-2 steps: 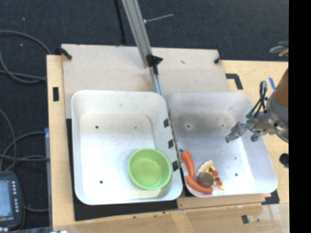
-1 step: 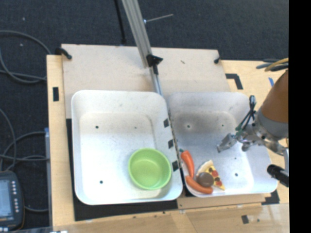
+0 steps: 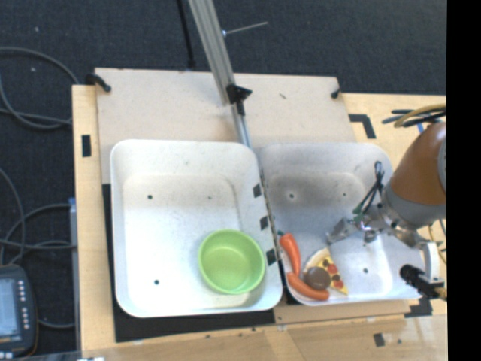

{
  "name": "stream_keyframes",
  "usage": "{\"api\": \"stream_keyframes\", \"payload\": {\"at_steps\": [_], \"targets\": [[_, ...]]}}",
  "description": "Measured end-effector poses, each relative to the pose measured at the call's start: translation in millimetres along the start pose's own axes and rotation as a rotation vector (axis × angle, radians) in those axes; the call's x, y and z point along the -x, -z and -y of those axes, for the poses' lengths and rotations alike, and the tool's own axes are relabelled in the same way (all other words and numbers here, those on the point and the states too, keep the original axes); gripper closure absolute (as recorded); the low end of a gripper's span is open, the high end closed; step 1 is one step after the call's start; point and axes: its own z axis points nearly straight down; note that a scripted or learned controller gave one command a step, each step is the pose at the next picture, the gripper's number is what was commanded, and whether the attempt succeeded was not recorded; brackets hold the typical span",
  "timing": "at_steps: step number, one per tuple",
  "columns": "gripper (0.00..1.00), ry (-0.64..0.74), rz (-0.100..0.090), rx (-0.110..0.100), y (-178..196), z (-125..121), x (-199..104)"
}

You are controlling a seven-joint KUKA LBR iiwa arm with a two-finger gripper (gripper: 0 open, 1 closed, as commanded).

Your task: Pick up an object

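Green bowl sitting in left bin, gripper hovering over right bin, grip state unclear, toy food lying nearby.

Worktop fixtures and surroundings

A slanted silver aluminium rail crosses the worktop's far edge; black cables lie beyond its left edge.
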Motion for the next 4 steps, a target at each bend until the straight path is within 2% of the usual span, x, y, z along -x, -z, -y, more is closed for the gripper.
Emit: {"api": "stream_keyframes", "payload": {"at_steps": [1, 3, 4], "targets": [[1.00, -0.004, -0.002, 0.005, 12, -1, 0], [1.00, 0.006, 0.000, 0.008, 134, -4, -6], [1.00, 0.006, -0.002, 0.004, 157, -5, -5]]}}
